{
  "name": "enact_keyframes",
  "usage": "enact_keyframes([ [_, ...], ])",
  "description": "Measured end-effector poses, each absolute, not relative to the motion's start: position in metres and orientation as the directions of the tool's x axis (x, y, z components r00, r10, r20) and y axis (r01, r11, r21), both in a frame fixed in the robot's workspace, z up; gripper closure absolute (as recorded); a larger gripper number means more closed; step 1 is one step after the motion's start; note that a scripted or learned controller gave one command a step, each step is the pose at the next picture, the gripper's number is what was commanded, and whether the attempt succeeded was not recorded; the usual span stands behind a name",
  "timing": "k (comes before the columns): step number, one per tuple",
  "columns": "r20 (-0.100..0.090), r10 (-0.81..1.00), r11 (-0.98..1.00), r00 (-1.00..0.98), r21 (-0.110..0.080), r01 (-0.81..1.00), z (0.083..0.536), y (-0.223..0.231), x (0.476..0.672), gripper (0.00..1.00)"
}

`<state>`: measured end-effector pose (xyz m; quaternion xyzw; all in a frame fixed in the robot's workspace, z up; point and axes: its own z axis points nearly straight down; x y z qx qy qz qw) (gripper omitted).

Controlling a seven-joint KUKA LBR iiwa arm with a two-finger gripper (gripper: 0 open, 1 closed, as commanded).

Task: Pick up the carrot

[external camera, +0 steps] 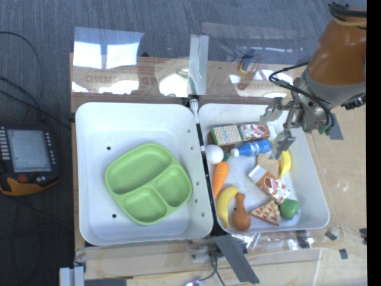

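The smooth, tapered orange carrot (pixel 220 176) lay in the right bin (pixel 315 177), well left of the fingers (pixel 284 143), which seemed spread, pinching nothing, above a glossy yellow banana (pixel 285 163).

Carrot (pixel 219 178) hemmed by egg (pixel 214 154), banana (pixel 225 202), bin wall (pixel 203 177).

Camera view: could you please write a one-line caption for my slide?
Gripper hovers open over the right bin of toy food, the carrot lying untouched near the bin's left wall.
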<state>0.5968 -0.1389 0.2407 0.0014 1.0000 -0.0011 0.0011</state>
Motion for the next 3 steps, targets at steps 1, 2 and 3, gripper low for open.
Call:
enact_keyframes([
  [1, -0.022, 0.465, 0.886, -0.885, 0.007, 0.465, 0.1115, -0.1019, 0.5744, 0.0],
  [2, -0.024, 0.875, 0.484, -0.483, 0.037, 0.875, 0.1045, -0.0966, 0.575, 0.0],
  [3, -0.031, 0.877, 0.481, -0.48, 0.034, 0.876, 0.113, -0.1, 0.5745, 1.0],
])
